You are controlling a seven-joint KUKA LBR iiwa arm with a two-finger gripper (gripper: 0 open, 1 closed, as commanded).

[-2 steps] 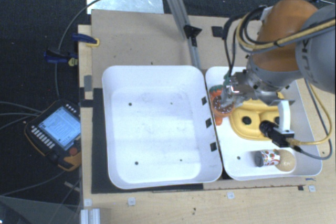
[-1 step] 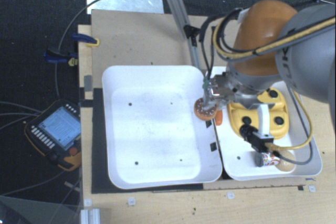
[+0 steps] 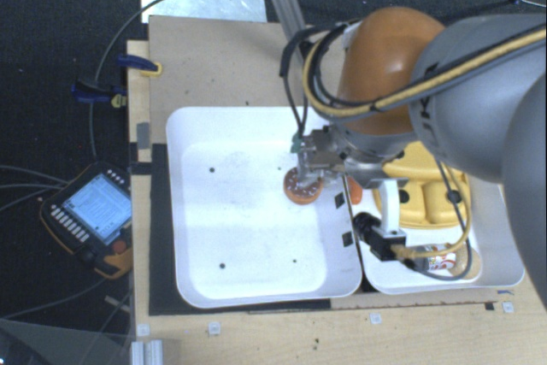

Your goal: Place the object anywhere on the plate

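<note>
the pincer (image 3: 309,169) hangs at the right side of the left bin (image 3: 192,209), right over a small round brown-orange object (image 3: 301,188); whether its fingers are open, closed or touching the object i cannot tell, since the wrist covers them. the arm (image 3: 479,81) hides much of the yellow plate (image 3: 419,197) in the right bin (image 3: 504,269). both bins sit on the worktop (image 3: 205,68).
</note>
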